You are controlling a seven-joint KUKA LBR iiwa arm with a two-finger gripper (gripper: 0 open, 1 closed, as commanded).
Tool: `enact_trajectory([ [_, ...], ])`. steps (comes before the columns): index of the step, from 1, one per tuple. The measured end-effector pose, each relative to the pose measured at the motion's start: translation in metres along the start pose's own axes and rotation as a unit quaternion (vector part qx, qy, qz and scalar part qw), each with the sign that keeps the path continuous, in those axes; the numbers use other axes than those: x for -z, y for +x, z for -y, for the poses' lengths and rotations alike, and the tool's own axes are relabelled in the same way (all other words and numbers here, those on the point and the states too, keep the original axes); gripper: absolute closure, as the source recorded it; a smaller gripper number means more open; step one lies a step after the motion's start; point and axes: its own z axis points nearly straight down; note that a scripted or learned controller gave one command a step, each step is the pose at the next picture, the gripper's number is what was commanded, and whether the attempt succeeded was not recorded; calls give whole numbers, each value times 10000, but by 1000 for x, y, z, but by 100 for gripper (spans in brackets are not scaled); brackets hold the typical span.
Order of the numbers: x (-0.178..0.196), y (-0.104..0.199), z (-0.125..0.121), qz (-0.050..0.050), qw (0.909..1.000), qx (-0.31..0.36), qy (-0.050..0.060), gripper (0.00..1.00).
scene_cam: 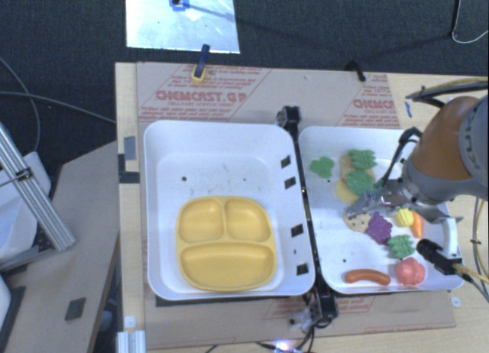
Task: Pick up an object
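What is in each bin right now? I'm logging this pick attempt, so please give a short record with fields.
left bin: yellow divided plate
right bin: toy foods, including green pieces, purple grapes, sausage, pink-red fruit
pincer: low over the food cluster in the right bin
grasp: cannot tell from this view
arm: reaching in from the right

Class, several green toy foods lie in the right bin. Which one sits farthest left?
The small green piece, alone near the right bin's left wall; the other green pieces lie further right.
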Motion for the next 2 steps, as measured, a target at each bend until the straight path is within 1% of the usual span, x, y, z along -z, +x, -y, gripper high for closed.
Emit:
enact_trajectory([
  [1,0,-11,58,58,10000,-75,10,0],
  [2,9,-11,56,64,10000,-62,2,100],
])
